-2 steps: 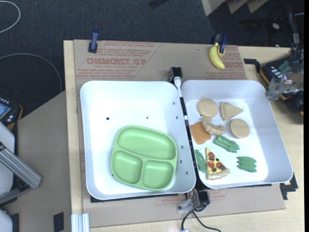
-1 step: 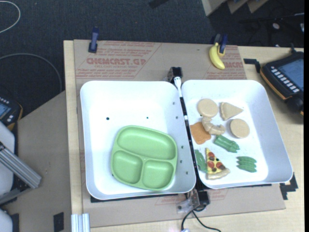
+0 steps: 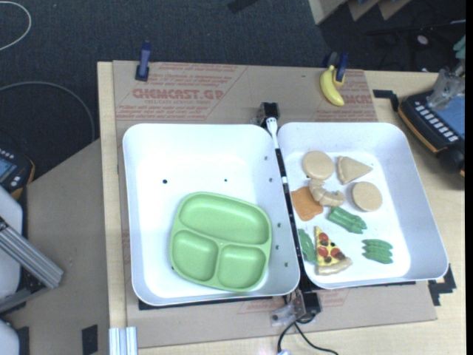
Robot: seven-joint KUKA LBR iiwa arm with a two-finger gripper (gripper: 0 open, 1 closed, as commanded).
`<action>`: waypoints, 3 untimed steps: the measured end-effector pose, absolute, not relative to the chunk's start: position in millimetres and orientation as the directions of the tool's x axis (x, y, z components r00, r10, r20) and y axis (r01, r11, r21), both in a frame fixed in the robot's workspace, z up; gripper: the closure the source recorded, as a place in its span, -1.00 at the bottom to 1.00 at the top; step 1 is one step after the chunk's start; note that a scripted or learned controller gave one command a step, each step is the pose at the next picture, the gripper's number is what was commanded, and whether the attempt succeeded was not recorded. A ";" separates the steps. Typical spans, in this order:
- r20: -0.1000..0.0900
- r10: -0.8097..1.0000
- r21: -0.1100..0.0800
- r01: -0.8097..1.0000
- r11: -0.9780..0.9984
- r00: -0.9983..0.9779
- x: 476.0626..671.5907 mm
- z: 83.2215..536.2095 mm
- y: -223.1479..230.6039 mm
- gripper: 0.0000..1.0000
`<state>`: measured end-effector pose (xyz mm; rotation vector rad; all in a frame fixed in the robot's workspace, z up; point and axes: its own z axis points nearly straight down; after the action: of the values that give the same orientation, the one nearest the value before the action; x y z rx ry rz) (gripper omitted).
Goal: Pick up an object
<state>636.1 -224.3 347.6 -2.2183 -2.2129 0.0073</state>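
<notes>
The right bin [image 3: 414, 191] holds several toy foods. A round tan cookie [image 3: 319, 164], a tan wedge [image 3: 353, 169] and a second tan disc [image 3: 366, 196] lie toward its far side. An orange piece [image 3: 307, 203] and a beige knobbly piece [image 3: 326, 194] sit by the left wall, touching each other. Nearer the front are a green pea pod [image 3: 346, 220], a cluster of green beans [image 3: 378, 251], a pizza slice [image 3: 329, 251] and a thin green strip [image 3: 307, 244]. In the left bin [image 3: 148, 168] lies a green divided plate [image 3: 221, 240].
A toy banana [image 3: 332, 88] lies on the cardboard sheet [image 3: 192, 95] beyond the right bin, next to a blue clamp [image 3: 340, 63]. Another blue clamp [image 3: 143, 61] is at the far left. An orange and black device [image 3: 432, 120] sits off the right bin's far corner.
</notes>
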 end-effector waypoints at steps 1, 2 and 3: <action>0.005 1.000 -0.013 1.000 0.002 -0.002 663.2 144.3 -196.3 1.00; 0.000 1.000 0.000 1.000 -0.001 0.001 560.2 306.0 -167.3 1.00; 0.001 1.000 -0.008 1.000 -0.003 0.003 587.5 110.9 -225.8 1.00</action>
<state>587.5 -225.8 110.9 -2.2203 -2.2134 0.0070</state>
